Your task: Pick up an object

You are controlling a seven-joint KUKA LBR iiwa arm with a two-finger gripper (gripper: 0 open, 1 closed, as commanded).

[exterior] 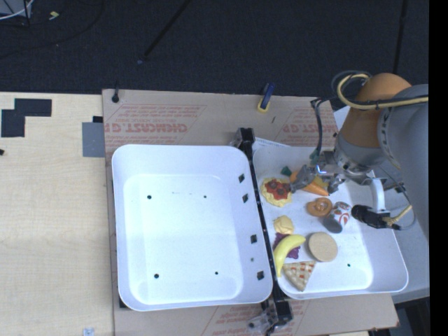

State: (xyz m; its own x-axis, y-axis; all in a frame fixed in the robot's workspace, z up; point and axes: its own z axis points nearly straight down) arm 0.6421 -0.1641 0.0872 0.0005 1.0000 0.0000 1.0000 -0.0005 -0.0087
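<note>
My gripper (317, 178) is low in the right bin (381, 271), near its far end. It is open, and one grey finger (302, 181) shows on each side of an orange wedge-shaped toy (317, 187). The wedge lies between the fingers on the bin floor. Close to the left are a round red-and-yellow pizza toy (277, 191) and a small green piece (285, 169). Just in front of the gripper lie a brown pretzel-like ring (320, 206) and a red-and-white can (339, 216).
Nearer the front of the right bin are a yellow lump (283, 224), a banana (287, 249), a round tan biscuit (323, 246) and a pizza slice (297, 274). The left bin (126, 187) adjoins it along a black divider (253, 208). The arm (392, 131) overhangs the right bin's far right corner.
</note>
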